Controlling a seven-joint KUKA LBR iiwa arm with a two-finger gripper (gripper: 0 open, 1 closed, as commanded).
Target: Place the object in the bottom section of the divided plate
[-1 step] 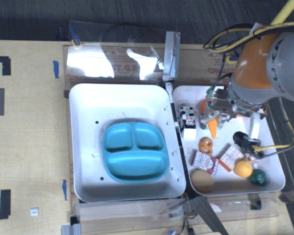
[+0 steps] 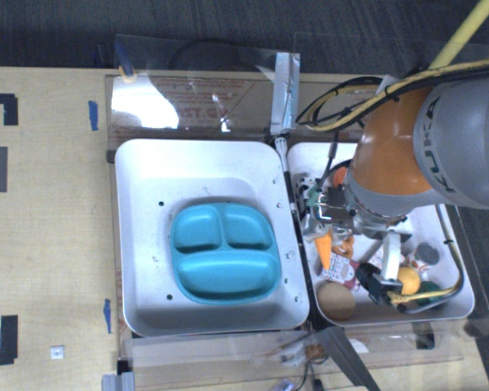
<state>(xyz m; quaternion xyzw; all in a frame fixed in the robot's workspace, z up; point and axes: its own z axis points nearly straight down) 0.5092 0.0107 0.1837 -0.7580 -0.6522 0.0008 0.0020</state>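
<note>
A pale wooden worktop carries two shallow white bins side by side, seen from above at a slant. The left bin holds a turquoise divided plate lying flat near its middle; the plate has two small sections along its upper side and one wide section along its lower side, and all three show bare turquoise. The right bin holds a jumble of small things: a round brown object at its lower left corner, a yellow rounded item near the lower right, a small packet with red and white print just above the brown one, an orange piece beside the packet, and a dark grey disc toward the right wall. The grey arm, with its orange band, reaches in from the right and hangs over the upper half of the right bin, hiding much of what lies there. The end effector sits low over the left part of that bin, just above the packet and the orange piece, near the wall that the two bins share; whether it is open or closed I cannot tell, since the wrist body and the clutter below cover it, and no item can be made out as gripped. Black and yellow cables loop over the top edge of the right bin. Which item is the task's object is not clear, but everything loose lies in the right bin, well apart from the plate
</note>
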